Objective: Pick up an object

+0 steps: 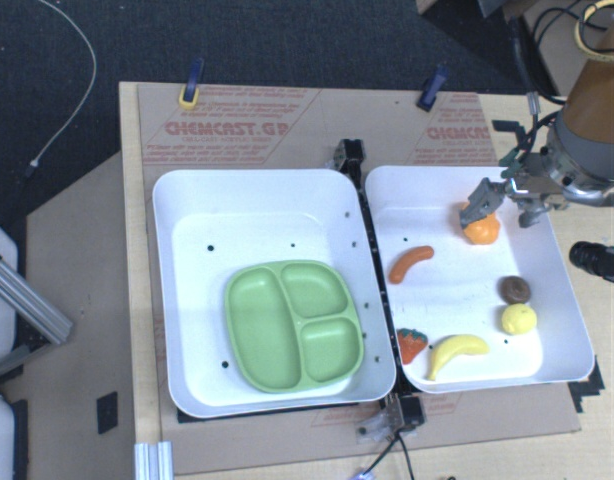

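Dark carpet surrounds a counter [287, 118] topped w/ printed cardboard, two white bins side by side on it. Near to far:

Left bin [187, 218]: green divided plate [292, 325] sits toward the near edge.

Right bin [547, 358], near edge first: strawberry [412, 344] tucked in the near-left corner against the wall, banana [455, 351] just beside it. Lemon [519, 319] to the right of the banana, small brown ball [515, 289] just behind the lemon, close but whether touching can't be told. Sausage [410, 262] lies alone mid-bin near the left wall. Far right: orange [481, 231], w/ the pincer [505, 200] right over it.

Pincer state: one grey finger angles down onto the orange's far-left top, the other hangs to its right, so jaws look spread wide, roughly straddling the fruit. Nothing is seen clamped between them; not holding it, as far as the view tells. Contact vs. just above: can't tell from this angle.

Handling, my guess: the orange is prob. a plastic toy, so light, stiff, smooth shell, not fragile. Round and slick means it'll squirt out sideways if the fingers close off-centre or too high. Best hold: across the widest part, fingers lowered to the equator before closing. The far-right bin wall is near, so approach room on that side is limited. Its neighbours are well apart, no clutter risk.
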